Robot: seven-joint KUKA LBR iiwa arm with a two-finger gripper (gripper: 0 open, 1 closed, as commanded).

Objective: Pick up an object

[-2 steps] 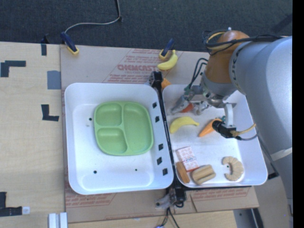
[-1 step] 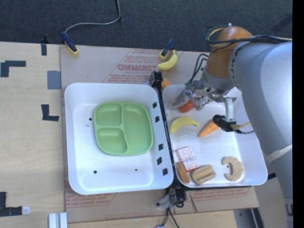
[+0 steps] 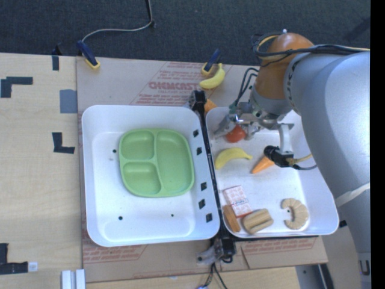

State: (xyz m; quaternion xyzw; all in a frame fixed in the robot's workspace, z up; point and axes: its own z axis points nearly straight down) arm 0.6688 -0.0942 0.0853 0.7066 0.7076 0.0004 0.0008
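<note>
The gripper [image 3: 236,123] hangs low over the right bin [image 3: 313,212], its fingers spread around a small red tomato [image 3: 236,134] that sits directly beneath them. Just below the tomato lies a banana [image 3: 231,156], long axis crosswise; right of it, an orange cone [image 3: 262,165].

a bulky grey arm [image 3: 337,113] with an orange wrist band [image 3: 283,65] and black cables [image 3: 301,50].
</note>
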